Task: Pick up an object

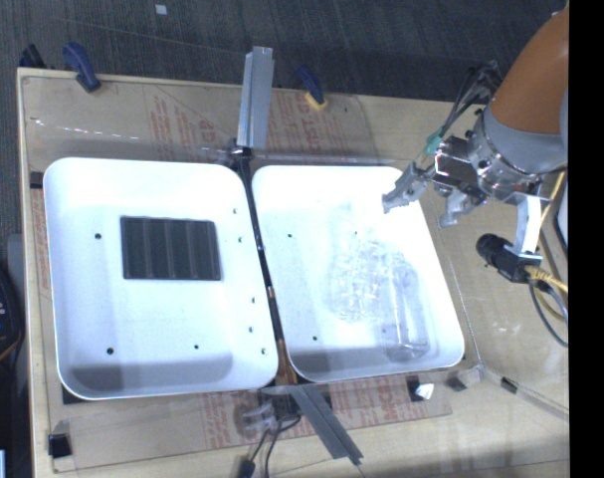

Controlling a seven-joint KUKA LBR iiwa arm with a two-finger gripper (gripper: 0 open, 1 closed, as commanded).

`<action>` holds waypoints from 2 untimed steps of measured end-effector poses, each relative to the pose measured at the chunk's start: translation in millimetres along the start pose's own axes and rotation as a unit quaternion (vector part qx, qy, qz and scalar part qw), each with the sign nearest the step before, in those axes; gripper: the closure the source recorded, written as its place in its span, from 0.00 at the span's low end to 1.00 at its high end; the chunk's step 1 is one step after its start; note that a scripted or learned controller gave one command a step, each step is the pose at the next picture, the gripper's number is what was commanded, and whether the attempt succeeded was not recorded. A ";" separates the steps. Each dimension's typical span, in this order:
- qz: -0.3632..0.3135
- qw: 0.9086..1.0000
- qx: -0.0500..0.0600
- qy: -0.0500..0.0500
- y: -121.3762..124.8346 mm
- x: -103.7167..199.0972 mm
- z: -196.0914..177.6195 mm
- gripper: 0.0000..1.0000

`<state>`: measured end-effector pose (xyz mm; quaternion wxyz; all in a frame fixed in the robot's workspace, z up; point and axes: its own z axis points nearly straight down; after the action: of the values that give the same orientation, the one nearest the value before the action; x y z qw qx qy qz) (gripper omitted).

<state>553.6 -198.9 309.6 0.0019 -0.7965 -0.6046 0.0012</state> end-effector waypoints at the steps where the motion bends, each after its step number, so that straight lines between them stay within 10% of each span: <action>1: -0.027 1.000 -0.002 -0.001 7.5 -0.4 -17.8 0.00; 2: -0.003 1.000 0.000 0.000 8.0 -0.2 2.6 0.00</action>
<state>561.2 -201.2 306.9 0.0015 -0.7947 -0.6070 0.0014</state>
